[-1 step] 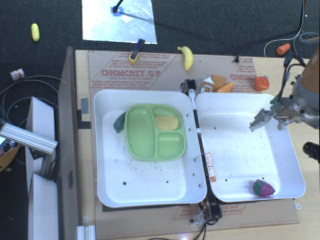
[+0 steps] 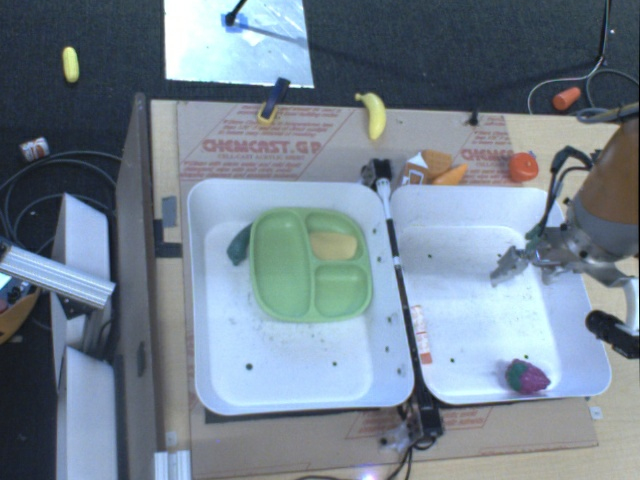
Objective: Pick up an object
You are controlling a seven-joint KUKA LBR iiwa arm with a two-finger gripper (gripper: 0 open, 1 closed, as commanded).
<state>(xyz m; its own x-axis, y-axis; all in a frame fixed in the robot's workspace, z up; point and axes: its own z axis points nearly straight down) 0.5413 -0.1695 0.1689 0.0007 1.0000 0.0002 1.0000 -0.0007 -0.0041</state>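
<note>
My gripper (image 2: 507,265) hangs over the right bin (image 2: 455,313), its fingers pointing left and spread apart with nothing between them. A small magenta and green toy (image 2: 527,376) lies near the right bin's front right corner, well below the gripper. In the left bin (image 2: 225,368) sits a green divided plate (image 2: 308,264) with a yellow piece (image 2: 333,244) in its upper right compartment. A dark teal object (image 2: 239,243) lies against the plate's left edge.
Behind the bins on the cardboard lie a yellow banana (image 2: 373,114), an orange carrot-like piece (image 2: 445,174), a red-orange ball (image 2: 522,167) and a yellow and blue clip (image 2: 271,103). A black rail (image 2: 397,268) divides the two bins.
</note>
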